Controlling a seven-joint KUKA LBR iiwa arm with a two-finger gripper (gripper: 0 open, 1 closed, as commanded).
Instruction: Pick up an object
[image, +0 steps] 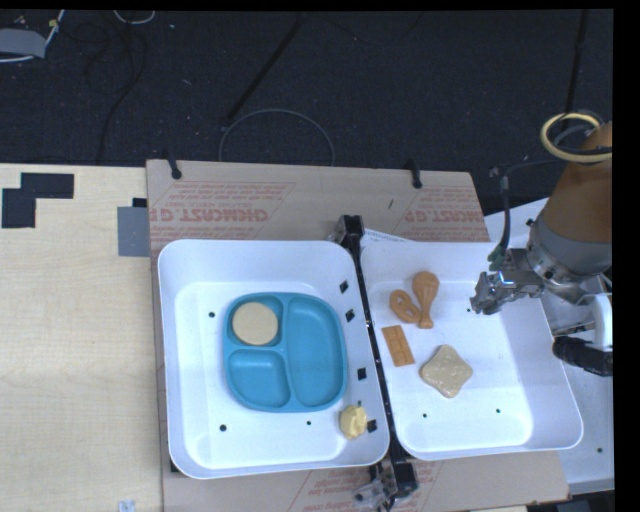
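Drumstick-shaped toy (426, 295) lying in the right bin (540, 420) just left of the jaws (487, 297), tan square piece (446, 371) below-left of them, jaw state cannot be told, blue divided plate (300, 360) far left in the other bin (185, 300)

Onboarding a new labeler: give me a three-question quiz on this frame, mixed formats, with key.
1. True or false: the round cookie lies in a compartment of the blue tray.
2. Which bin holds the drumstick? A. left bin B. right bin
3. Fill in: the yellow lump sits in the left bin, ___ the tray.

Key: 1 true; 2 B; 3 outside. The gripper is over the right bin's upper right part.
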